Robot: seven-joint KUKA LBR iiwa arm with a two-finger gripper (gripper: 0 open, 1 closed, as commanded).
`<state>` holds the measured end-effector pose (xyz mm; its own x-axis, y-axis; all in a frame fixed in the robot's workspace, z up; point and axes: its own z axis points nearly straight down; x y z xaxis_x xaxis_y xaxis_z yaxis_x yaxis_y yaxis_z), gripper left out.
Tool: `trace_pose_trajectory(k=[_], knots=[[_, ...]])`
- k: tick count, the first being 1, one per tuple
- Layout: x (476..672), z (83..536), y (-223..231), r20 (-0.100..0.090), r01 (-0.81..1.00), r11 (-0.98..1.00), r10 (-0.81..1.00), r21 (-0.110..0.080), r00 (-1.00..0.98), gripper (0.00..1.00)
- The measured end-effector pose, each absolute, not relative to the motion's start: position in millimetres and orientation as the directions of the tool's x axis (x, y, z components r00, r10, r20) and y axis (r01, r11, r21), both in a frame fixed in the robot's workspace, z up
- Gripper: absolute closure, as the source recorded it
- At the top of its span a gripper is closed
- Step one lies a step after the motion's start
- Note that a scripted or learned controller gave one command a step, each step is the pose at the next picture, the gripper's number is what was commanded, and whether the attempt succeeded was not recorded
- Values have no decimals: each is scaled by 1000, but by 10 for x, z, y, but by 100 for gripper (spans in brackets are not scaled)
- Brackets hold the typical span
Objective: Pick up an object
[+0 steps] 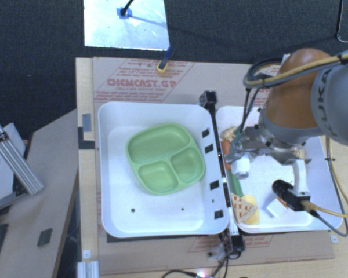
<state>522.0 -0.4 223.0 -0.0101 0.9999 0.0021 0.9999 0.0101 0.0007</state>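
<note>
Candidate objects sit in the right shallow white bin (319,213), bunched along its left wall: a waffle-patterned yellow-and-tan toy wedge (243,207) near the front corner, a thin green stick-like item (235,184) just behind it, and a small orange-and-cream piece (227,136) further back. A small white block (272,208) lies nearer the bin's middle. The clustering at the wall makes a clean pick harder, judging by how little room there is on that side.

The end effector (241,165) hangs low over that left strip, close to the green item, with a white cylindrical part at its tip. Cannot tell whether it is open, closed or gripping; the wrist housing covers it. No object is visibly held.

The grey arm with its orange band (298,94) reaches in from the right, covering much of the bin's rear. A black-and-orange fixture (287,194) hangs off it on a white bracket.

The left shallow white bin (113,213) carries a light green three-compartment plastic tray (165,157), flat, roughly centred. Both bins rest on a cardboard sheet (142,81) on the bench.
</note>
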Motion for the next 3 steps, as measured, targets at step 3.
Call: trace_pose_trajectory(k=[3], knots=[[5256, 2287, 691, 0, 1000, 1, 1000, 1, -1, 100]])
